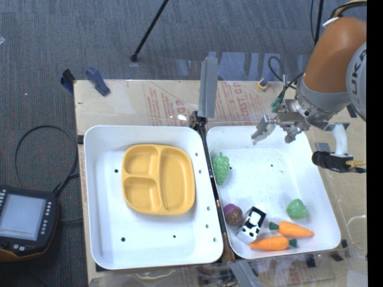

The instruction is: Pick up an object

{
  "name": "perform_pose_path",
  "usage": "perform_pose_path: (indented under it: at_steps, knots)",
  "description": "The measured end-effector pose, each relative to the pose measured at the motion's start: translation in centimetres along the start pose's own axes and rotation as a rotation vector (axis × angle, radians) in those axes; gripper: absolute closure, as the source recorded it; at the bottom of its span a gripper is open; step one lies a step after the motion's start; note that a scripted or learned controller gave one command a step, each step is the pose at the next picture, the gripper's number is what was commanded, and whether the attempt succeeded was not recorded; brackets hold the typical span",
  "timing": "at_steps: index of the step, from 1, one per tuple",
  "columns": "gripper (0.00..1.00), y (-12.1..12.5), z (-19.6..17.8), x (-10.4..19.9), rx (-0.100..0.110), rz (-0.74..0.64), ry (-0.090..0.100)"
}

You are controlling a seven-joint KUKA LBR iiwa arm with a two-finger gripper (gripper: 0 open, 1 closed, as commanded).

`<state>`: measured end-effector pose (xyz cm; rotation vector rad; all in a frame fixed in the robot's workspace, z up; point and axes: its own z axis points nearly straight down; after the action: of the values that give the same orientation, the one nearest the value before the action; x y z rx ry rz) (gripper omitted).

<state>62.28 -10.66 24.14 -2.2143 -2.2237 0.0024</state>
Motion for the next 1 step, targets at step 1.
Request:
perform_pose_path:
  at_steps: [1]
  knots:
    - [0.00, -6.69, 5.77, 3.35, 0.006, -0.114, 0.001]
